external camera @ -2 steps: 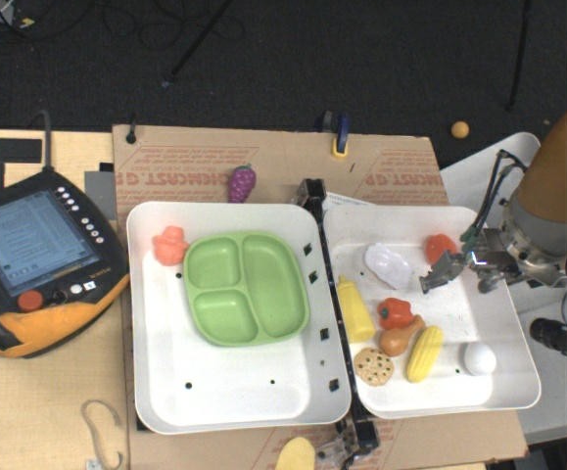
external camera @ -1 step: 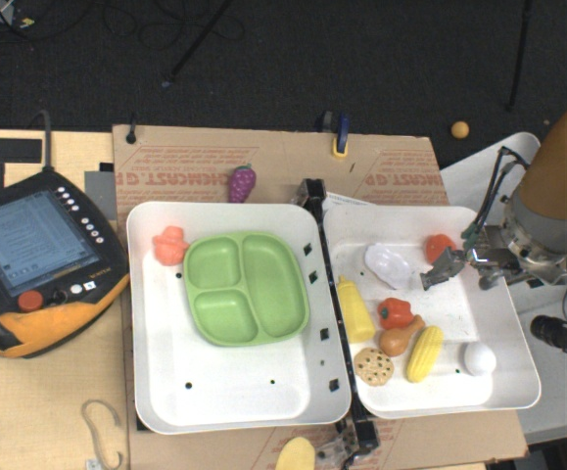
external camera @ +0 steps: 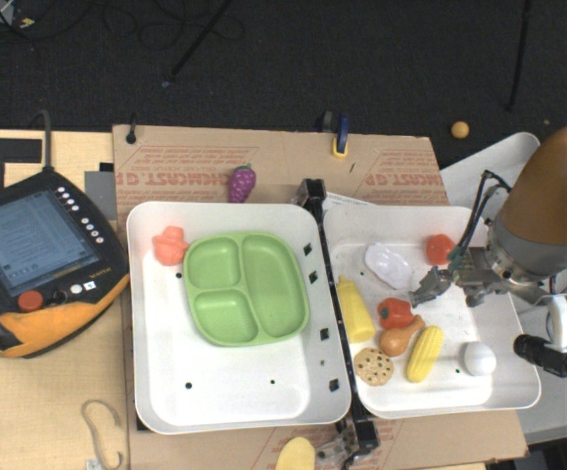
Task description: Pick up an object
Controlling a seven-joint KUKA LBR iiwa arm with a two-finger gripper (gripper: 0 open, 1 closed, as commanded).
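Gripper (external camera: pixel 438 284) hovers low over the right bin (external camera: pixel 498 392), finger state can't be told & nothing visibly held, w/ red pepper (external camera: pixel 396 311) just below-left of it, beside onion (external camera: pixel 397 341) & corn (external camera: pixel 423 352).

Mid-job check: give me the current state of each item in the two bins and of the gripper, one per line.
Green three-compartment plastic tray: flat in left bin, nothing in it.
Pink toy: left bin, beside the tray.
Clear plastic piece: right bin, lying loose.
Red-orange toy pepper: right bin, resting, ungrasped.
Yellow toy corn cob: lying flat.
Round cookie: lying flat.
Gripper: low over right bin, holding nothing visible.
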